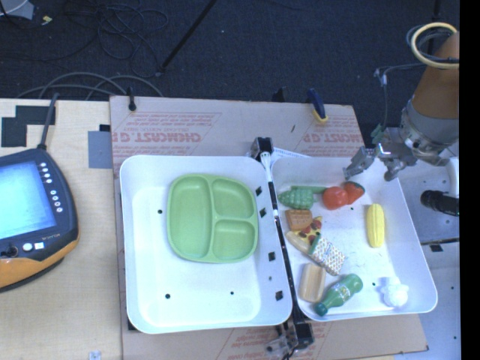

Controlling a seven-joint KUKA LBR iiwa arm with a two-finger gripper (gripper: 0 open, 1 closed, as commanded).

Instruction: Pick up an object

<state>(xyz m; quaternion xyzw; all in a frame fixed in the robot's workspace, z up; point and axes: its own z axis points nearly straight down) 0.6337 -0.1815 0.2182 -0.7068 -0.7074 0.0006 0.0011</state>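
Robotics lab, teach pendant [30, 216], floor cables [112, 36], cardboard-topped bench [195, 130]

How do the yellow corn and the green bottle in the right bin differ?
The yellow corn is yellow and lies almost straight up the view; the green bottle is green with a pale label and lies at a slant. The corn is near the bin's right wall, the bottle near its front edge. Both lie flat.

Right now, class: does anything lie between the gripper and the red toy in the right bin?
Nothing visible does. The gripper hangs open above the bin's far right corner, and the red toy lies just below and left of it, with bare bin floor around.
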